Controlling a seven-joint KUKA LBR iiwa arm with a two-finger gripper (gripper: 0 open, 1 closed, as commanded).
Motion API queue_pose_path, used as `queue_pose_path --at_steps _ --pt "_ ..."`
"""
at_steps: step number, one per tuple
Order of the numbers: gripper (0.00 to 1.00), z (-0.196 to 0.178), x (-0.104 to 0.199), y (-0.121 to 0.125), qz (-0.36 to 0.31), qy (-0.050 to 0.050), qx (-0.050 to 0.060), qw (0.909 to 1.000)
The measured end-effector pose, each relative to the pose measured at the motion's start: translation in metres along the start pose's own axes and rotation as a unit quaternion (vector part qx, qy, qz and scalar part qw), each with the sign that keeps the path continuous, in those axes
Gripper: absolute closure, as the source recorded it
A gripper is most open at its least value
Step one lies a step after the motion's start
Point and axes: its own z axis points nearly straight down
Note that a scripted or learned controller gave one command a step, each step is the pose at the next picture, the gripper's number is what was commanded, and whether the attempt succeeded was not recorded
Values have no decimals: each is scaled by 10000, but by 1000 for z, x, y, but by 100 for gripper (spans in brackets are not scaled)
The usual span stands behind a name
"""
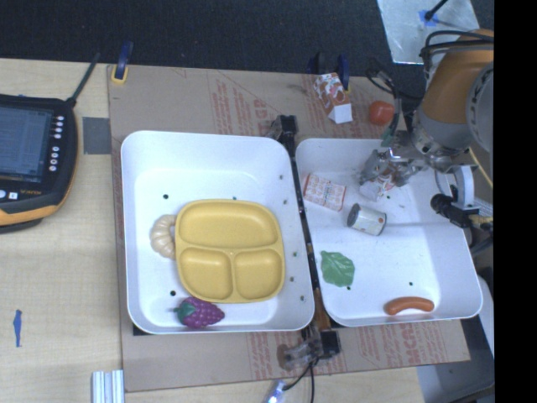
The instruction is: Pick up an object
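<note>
The arm [457, 82] comes in from the right, its orange band above the far right corner of the right bin [453, 259]. The gripper [386, 170] hangs low over that bin's far end, near the back wall. Whether it is spread or pressed together cannot be told from this slant, and nothing can be made out as pinched in it.

A cardboard sheet [210, 99] lies under both bins. The left bin [138, 191] sits well to the gripper's left, touching the right bin along a shared edge. A yellow plate [228, 250] with three compartments fills much of the left bin, far from the gripper. A pendant [29, 158] lies on the bench beyond that bin, the farthest thing from the gripper.

Of the loose things, the box [323, 191], red and white, lies flat to the gripper's left and a little nearer the camera, against the right bin's left wall. The can [367, 218] lies on its side just beside the gripper, on the near side, apart from it. The leaf [337, 269] lies further towards the camera, and the sausage [409, 306] lies against the near wall, well apart from the gripper.

In the left bin, a tan bulb [162, 235] touches the plate's left edge and a purple berry [200, 313] sits at its near edge.

Behind the gripper, outside the bins, a small carton [333, 95] stands on the cardboard, with a red ball [381, 112] just to its right.
</note>
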Motion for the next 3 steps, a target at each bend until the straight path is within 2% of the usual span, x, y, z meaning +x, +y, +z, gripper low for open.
queue_pose_path --at_steps 1,2,3 --pt "100 -45 66 3 -5 -26 -112 9999" --pt "100 -83 142 -24 -8 -31 -106 9999" --pt "100 -142 88 -58 9 -33 -115 9999"
